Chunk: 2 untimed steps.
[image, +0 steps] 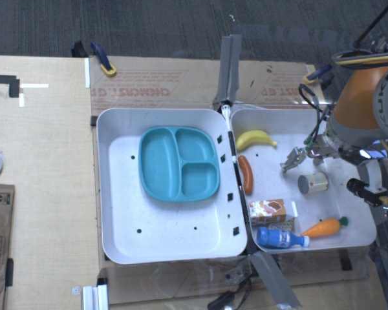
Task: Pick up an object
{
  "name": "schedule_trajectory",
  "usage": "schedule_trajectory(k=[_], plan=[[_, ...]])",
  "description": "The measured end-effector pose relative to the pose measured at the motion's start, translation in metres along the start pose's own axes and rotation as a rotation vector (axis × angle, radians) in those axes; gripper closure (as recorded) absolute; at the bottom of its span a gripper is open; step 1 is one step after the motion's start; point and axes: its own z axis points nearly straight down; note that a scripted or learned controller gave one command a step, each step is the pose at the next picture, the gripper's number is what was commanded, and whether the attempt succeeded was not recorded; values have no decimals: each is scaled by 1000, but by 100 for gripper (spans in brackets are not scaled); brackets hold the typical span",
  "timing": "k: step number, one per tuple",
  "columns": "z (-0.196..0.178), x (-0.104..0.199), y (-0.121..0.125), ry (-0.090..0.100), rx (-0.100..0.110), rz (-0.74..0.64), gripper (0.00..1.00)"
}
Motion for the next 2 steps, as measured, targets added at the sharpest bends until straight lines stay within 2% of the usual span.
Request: schedule_trajectory(k=[1, 2], plan=[[-1, -36, 59, -1, -1, -36, 0], [-2, -42, 7, 7, -4, -137, 0]])
